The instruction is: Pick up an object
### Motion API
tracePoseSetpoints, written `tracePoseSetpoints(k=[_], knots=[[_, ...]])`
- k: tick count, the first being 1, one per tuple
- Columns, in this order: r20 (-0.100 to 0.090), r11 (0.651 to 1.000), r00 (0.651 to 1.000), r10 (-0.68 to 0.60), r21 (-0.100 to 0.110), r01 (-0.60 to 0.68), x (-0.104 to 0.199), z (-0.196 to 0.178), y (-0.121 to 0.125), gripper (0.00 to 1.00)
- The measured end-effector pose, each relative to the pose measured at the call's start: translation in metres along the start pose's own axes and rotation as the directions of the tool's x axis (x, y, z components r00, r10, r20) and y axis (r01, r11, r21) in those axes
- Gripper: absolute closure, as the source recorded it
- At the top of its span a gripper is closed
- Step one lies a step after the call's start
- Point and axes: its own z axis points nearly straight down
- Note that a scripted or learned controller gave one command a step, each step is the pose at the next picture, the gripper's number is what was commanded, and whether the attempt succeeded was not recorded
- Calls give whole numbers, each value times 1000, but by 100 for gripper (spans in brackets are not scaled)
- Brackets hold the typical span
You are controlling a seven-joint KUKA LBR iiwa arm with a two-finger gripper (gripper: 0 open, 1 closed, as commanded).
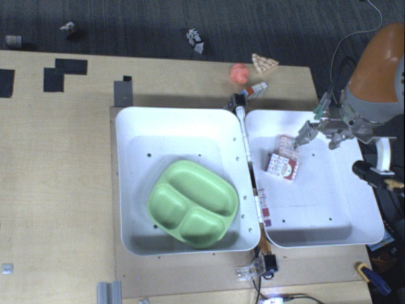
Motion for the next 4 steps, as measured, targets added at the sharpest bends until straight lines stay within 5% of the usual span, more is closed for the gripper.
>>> tracePoseSetpoints(k=[1,2,3,4], knots=[[3,1000,1000,-2,-16,2,16,124,73,0],[6,1000,1000,-4,-23,4,16,111,75,100],[6,1000,1000,-4,-22,4,16,112,74,0],[5,1000,1000,-6,-28,6,17,100,76,100]])
